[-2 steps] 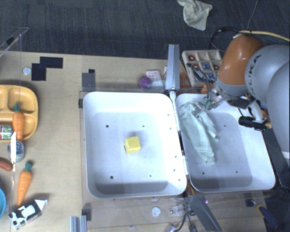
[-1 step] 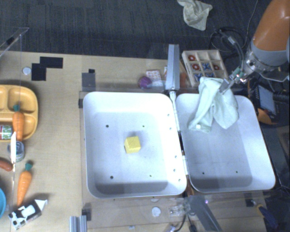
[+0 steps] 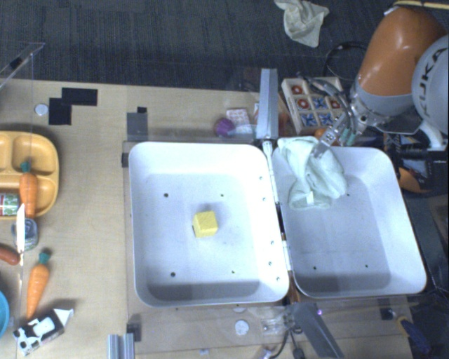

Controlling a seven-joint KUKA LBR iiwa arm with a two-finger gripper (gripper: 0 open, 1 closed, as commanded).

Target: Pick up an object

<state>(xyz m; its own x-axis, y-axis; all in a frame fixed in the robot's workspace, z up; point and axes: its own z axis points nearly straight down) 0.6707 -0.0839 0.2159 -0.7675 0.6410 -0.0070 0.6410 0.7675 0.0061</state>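
Cloth (image 3: 317,180), pale and crumpled, is the one thing in the right bin (image 3: 365,259); it lies bunched in that bin's upper left corner, hard against the divider between the two bins. One yellow block (image 3: 205,224) sits alone near the middle of the left bin (image 3: 175,273), well apart from the cloth.

Two white bins stand side by side on the surface (image 3: 84,231). One arm (image 3: 396,59) comes in from the upper right of the frame, its orange band showing above the grey wrist. Its jaws (image 3: 327,142) are down at the top edge of the cloth, touching the fabric where it rises into a peak. They look pinched close together with cloth gathered at the tips, and the fabric hangs in folds below them, so it seems gripped.

At the left edge of the frame one yellow tray (image 3: 42,158) rests on the surface, with two toy carrots: one carrot (image 3: 27,193) on the tray and another (image 3: 36,280) lower down on the surface. A second, rumpled rag (image 3: 302,19) lies on the dark floor at the top of the frame, and one patterned board (image 3: 312,104) sits just above the right bin.
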